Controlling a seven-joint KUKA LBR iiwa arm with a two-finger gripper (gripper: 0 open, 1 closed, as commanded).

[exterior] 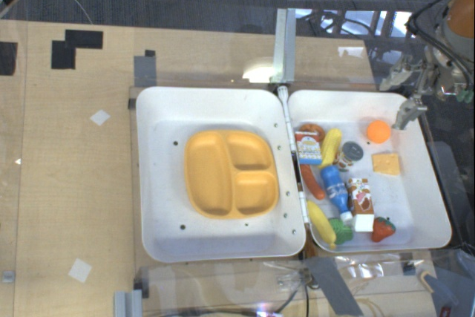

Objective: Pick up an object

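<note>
Gripper [410, 112] hangs over the right bin's [427, 182] far right corner, just beside an orange ball [378, 131]; nothing sits between its fingers, though how far they spread I cannot tell. Left bin [159, 159] holds a yellow tray [230, 173].

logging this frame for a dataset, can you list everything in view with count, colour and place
bins: 2, white, side by side on the bench
divided tray: 1, yellow, left bin
orange ball: 1, orange, right bin, far side
cheese square: 1, pale yellow, right bin, centre-right
bananas: 2, yellow, right bin, left side
blue bottle: 1, blue, right bin, centre
strawberry: 1, red, right bin, near edge
small round can: 1, grey, beside the far banana
gripper: 1, grey, over the right bin's far right corner
</note>
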